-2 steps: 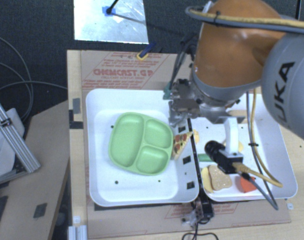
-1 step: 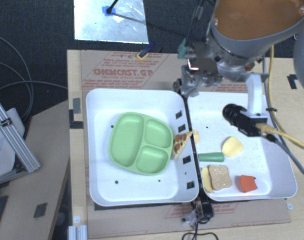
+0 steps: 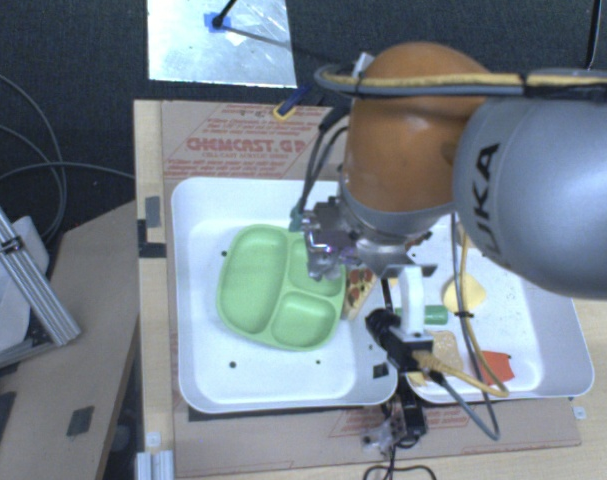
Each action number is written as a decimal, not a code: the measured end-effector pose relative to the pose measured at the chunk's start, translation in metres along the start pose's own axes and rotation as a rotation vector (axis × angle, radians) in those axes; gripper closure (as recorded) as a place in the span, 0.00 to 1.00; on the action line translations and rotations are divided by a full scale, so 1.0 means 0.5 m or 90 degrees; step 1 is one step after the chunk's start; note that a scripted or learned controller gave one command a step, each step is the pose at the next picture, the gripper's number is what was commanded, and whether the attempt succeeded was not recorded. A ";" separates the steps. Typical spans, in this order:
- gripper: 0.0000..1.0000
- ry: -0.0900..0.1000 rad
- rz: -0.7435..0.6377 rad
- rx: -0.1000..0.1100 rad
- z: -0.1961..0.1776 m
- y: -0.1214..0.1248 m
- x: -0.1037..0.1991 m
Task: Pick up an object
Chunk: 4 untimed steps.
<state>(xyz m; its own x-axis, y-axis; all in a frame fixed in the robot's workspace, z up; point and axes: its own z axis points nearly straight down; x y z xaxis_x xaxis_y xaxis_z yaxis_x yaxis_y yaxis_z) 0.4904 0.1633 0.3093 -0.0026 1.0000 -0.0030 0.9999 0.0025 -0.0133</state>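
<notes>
Camera view: we're hovering the hand (image 3: 328, 251) over the green tray's (image 3: 268, 288) right rim; grip state unclear. Tray looks light, stiff, slippery; pinching the rim seems best.

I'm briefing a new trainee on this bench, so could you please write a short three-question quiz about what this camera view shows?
1. True or false: the green divided tray lies in the left bin.
2. Which colour is the flat piece near the right bin's front edge? A blue, B orange-red, C black.
3. Fill in: the arm's band above the wrist is ____.

Key: 1 true; 2 B; 3 orange.
</notes>
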 end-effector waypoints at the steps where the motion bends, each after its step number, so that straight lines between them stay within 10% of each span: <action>1: 1.00 0.003 -0.001 -0.012 -0.073 -0.007 -0.008; 3: 1.00 0.000 0.002 -0.006 0.415 0.207 0.064; 4: 1.00 0.006 -0.002 -0.023 -0.050 0.343 0.091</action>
<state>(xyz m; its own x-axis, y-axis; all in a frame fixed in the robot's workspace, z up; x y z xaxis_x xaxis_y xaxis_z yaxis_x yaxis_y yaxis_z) 0.6621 0.2095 0.3319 -0.0057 1.0000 0.0060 0.9997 0.0055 0.0233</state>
